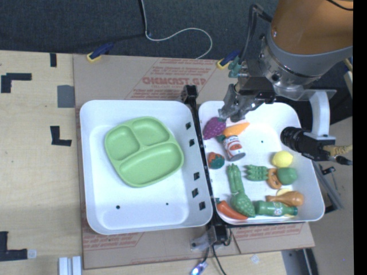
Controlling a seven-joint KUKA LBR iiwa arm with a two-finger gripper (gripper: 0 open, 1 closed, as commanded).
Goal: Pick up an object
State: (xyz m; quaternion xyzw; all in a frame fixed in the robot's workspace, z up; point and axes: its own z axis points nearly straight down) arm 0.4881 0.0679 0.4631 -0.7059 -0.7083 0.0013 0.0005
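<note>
- Camera view: my end effector [234, 111] hangs over the far left corner of the right shallow white plastic bin [303, 132]; I cannot tell whether it is released or clenched, and I see nothing clearly held in it.
- Nearest candidates: the purple plastic grape bunch [214, 128] just below-left of it, and the small orange plastic carrot [236, 129] right under it, touching the red-labelled toy can [233, 146].
- I judge these to be light, hollow, stiff plastic toys, smooth and apt to slip or roll. I would take the grapes across the narrow width and the can across its round body.
- Count in that bin, roughly twelve toys: one grape bunch, one can, two carrot-like pieces, one yellow plastic lemon [282, 159], and several green vegetables I can't separate surely.
- Well to the left of the end effector: one left white bin [97, 211] bearing one green three-compartment plastic tray [144, 150].
</note>
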